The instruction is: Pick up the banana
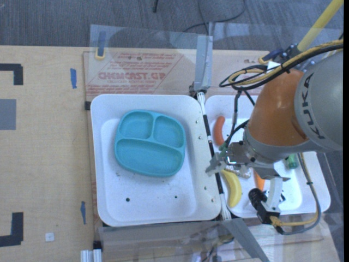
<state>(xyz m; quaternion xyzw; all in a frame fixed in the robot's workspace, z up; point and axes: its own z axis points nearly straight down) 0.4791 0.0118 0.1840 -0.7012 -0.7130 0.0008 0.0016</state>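
The yellow banana (234, 190) lies in the right bin (322, 198), close to its left wall and near the front. My gripper (228, 165) hangs right above the banana's upper end, its metal parts reaching toward the divider between the bins. The grey and orange wrist covers the middle of the right bin and hides whatever lies beneath it. Most of the banana's length shows below the gripper, resting on the bin floor.
An orange sausage-like piece (219, 131) lies at the back left of the right bin. A small orange item (259, 182) and a green item (293, 161) peek out beside the wrist. A blue divided plate (150, 143) sits in the left bin (109, 201). Cables trail around the arm.
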